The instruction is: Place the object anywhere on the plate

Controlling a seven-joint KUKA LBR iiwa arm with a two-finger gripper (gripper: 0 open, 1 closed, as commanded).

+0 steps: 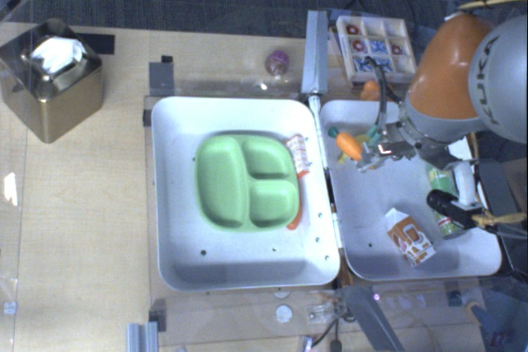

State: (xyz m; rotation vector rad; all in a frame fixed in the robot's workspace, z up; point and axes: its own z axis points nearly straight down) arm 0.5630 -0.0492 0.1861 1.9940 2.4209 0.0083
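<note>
The worktop (99, 202) carried two white bins; the left bin (177, 260) held the green divided plate (246, 180). My arm (462, 70) reached in from three o'clock over the right bin (371, 251). The toy carrot (349, 146), likely light, stiff and slick, best pinched mid-body, lay just beside my fingers (373, 156); I cannot tell their state.

A green plastic plate (246, 181) with three moulded compartments lies flat in the middle of the left white bin, its right rim touched by a red-and-white wrapper, while a small orange carrot-shaped toy (349, 146) lies tilted at the upper left of the right bin.
</note>
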